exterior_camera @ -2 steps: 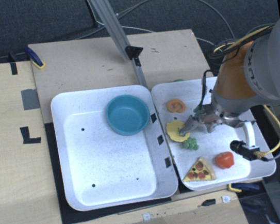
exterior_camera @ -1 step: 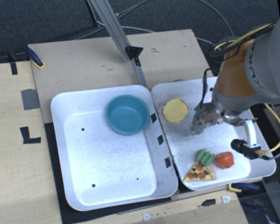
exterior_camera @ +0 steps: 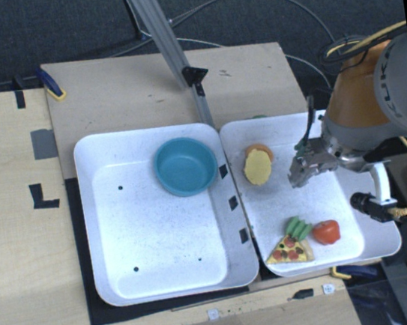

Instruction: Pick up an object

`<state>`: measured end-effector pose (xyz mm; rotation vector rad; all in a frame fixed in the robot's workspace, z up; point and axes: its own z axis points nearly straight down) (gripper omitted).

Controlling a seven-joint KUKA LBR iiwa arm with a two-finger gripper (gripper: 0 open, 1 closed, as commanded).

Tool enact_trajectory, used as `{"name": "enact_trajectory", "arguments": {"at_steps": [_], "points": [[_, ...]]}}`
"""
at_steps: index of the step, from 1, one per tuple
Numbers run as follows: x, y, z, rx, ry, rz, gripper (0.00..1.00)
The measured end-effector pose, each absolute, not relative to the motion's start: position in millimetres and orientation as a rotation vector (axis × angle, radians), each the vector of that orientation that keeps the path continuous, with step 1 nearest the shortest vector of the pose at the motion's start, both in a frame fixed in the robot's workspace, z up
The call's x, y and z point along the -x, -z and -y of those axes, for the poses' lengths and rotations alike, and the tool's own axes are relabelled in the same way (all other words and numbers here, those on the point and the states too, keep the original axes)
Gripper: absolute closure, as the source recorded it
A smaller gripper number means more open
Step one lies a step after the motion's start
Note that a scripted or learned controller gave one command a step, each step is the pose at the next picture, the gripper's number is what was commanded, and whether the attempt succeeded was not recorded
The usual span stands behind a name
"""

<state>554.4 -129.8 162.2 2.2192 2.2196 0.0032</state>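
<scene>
The right bin [exterior_camera: 345,197] holds a yellow and orange toy bun [exterior_camera: 258,165] near its upper left. A green toy piece [exterior_camera: 298,227], a red tomato-like toy [exterior_camera: 326,232] and a pizza slice toy [exterior_camera: 289,251] lie along its lower edge. My gripper [exterior_camera: 301,172] hangs over the middle of the right bin, right of the bun and above the green piece. Nothing shows between its fingers. The grey arm with its orange band [exterior_camera: 353,101] comes in from the right.
A blue bowl [exterior_camera: 185,165] sits at the upper right of the left bin [exterior_camera: 124,238]. A slanted metal pole [exterior_camera: 167,42] reaches down to the gap between the bins. Cables run along the right side.
</scene>
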Motion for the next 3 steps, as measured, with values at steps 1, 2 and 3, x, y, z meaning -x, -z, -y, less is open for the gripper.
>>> {"name": "enact_trajectory", "arguments": {"at_steps": [1,2,3], "points": [[-561.4,-207.3,125.1,-2.218,-0.004,-2.221,1.0],[-562.4,-269.7,123.0,-2.218,-0.005,-2.22,1.0],[-565.3,-251.4,73.2,-2.218,0.001,-2.227,1.0]]}}
